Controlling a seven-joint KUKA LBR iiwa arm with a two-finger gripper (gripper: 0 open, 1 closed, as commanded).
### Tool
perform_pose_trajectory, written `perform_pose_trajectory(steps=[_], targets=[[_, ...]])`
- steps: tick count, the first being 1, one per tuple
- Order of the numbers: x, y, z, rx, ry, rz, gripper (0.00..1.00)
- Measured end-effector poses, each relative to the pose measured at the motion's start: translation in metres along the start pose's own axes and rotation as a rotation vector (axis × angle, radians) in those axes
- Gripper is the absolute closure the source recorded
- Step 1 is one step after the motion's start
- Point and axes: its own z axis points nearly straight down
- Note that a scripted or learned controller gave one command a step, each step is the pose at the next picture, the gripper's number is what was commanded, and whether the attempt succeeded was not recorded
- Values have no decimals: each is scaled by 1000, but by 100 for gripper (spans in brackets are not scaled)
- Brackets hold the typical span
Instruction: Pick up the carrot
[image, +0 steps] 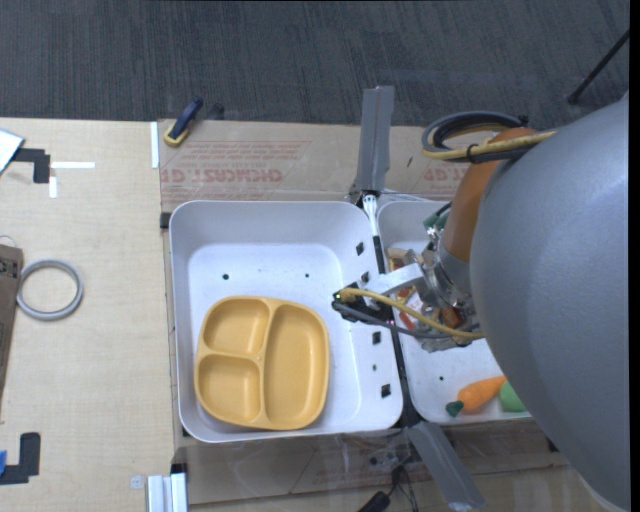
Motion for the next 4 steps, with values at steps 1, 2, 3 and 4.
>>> perform_pose_trajectory(steps=[1,2,3,4], targets=[[0,0,0,0,0,0,0],[-7,-7,18,1,6,-87,0],[56,-49,47,-2,7,-412,0],[9,-44,17,1,7,-154,0]])
